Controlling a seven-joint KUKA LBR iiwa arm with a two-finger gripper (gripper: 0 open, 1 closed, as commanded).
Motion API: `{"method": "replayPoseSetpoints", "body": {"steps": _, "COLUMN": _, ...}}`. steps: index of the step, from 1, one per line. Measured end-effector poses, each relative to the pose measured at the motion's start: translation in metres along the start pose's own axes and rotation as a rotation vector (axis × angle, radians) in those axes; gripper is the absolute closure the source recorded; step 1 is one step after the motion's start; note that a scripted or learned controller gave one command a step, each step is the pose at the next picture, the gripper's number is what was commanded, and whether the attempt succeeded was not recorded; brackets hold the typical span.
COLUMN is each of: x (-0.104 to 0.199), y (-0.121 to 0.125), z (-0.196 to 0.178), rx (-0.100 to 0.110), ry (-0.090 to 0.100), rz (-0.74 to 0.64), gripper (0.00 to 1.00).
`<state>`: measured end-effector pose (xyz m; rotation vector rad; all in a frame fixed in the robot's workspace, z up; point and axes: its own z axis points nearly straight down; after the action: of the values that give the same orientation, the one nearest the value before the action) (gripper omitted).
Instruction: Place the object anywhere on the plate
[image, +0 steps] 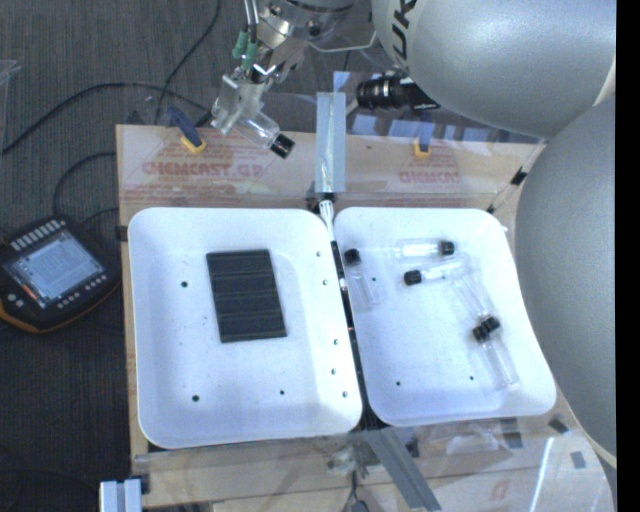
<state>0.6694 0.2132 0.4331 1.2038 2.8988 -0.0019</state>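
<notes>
- The hand sits high at the top of the camera view, above the back edge of the bench, behind the left bin.
- A clear vial with a black cap shows between its fingers, so the hand is clenched on it; the vial's long axis slants down and to the view's right, cap end lowest.
- The plate, a dark ribbed rectangle, lies flat in the left bin, its long axis running from back to front of the bin.
- From the hand the plate lies toward the view's front and almost straight below on the picture, well apart; my judgement is that the coming move is a carry forward over the bin rim, then a descent onto the plate.
- Four more capped vials lie in the right bin, apart from one another.
- A teach pendant rests on the floor left of the bench.
</notes>
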Motion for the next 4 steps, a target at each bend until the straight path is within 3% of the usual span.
{"method": "replayPoseSetpoints", "body": {"steps": 1, "x": 0.036, "y": -0.015, "z": -0.001, "rx": -0.002, "ry": 0.001, "rz": -0.618, "gripper": 1.0}}
{"method": "replayPoseSetpoints", "body": {"steps": 2, "x": 0.028, "y": 0.001, "z": -0.001, "rx": -0.005, "ry": 0.0, "rz": -1.036, "gripper": 1.0}}
{"method": "replayPoseSetpoints", "body": {"steps": 4, "x": 0.015, "y": 0.014, "z": -0.001, "rx": -0.008, "ry": -0.002, "rz": -1.637, "gripper": 1.0}}
